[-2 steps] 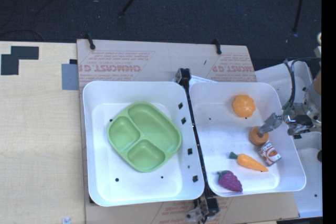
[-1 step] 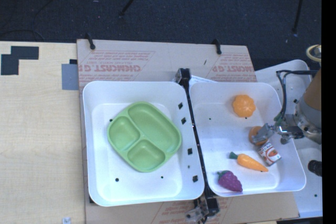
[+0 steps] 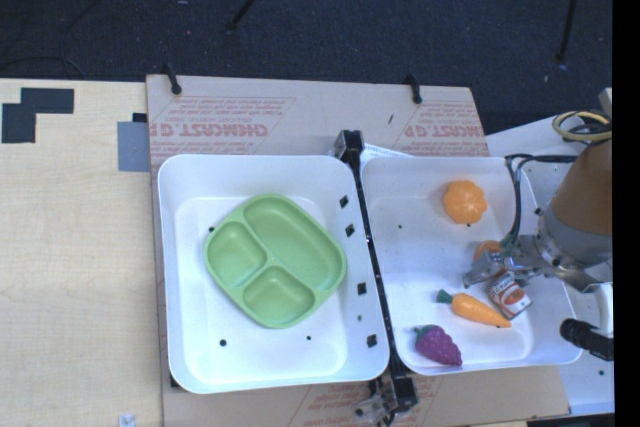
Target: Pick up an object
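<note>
In the right bin [image 3: 420, 205] lie an orange fruit [image 3: 465, 202] at the back, a toy carrot [image 3: 478, 310] with a green top near the front, and a purple bunch of grapes [image 3: 438, 345] at the front edge. A small red-and-white can [image 3: 510, 296] lies just behind the carrot's tip. My gripper [image 3: 497, 270] reaches in from the right and sits low over the can, touching or nearly touching it. A small orange piece [image 3: 487, 249] shows just behind the gripper.
The left bin [image 3: 190, 215] holds a green three-compartment plate [image 3: 275, 259]. A black divider [image 3: 362, 255] runs between the two bins. Cardboard lies behind the bins, and a wooden bench top stretches to the left. Cables hang by the arm at the right.
</note>
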Available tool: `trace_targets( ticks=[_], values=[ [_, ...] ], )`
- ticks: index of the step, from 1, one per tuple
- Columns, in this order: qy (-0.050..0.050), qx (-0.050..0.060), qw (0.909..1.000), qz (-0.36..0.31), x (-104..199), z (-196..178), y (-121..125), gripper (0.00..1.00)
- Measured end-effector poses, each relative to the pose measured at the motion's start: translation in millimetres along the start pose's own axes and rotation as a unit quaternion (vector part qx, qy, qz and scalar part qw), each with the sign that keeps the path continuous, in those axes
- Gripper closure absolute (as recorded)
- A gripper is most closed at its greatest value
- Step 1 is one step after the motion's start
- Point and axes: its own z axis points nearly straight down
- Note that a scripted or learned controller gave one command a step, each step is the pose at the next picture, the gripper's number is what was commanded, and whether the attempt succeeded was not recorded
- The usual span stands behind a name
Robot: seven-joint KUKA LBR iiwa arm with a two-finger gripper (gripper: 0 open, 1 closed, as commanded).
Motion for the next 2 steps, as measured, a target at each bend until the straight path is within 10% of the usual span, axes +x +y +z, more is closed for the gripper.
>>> trace_targets(
  ticks=[1, 2],
  values=[
    [-0.001, -0.002, 1.0, 0.001, 1.0, 20.9, 0.3, 0.0],
    [-0.001, -0.004, 1.0, 0.002, 0.1, 8.6, 1.2, 1.0]
  ],
)
